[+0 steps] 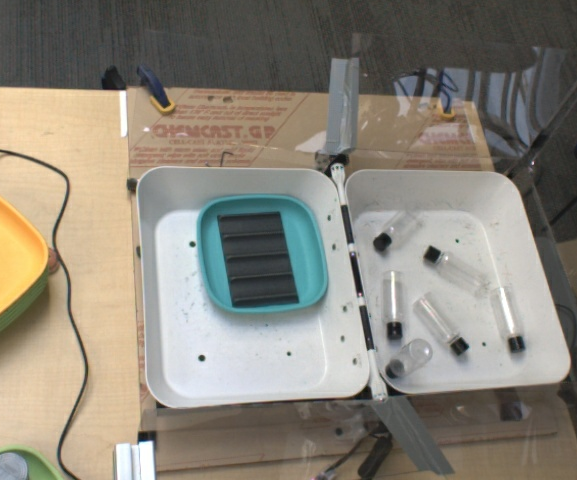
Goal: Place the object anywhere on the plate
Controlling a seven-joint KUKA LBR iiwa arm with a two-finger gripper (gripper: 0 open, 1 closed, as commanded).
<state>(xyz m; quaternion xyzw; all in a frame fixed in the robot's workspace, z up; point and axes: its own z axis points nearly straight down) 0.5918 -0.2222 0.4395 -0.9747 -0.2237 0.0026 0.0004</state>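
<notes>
Lighting: even, bright, overhead. Shadows: soft, faint inside bins (158,268). Glare: mild on clear vials (433,318). Focus: slightly soft throughout, grainy; floor (268,18) dim.

Plate (263,255): teal, square, rounded corners, dark ribbed insert; flat in left bin.
Vials (442,323): clear, black-capped, lying scattered in right bin.
</notes>
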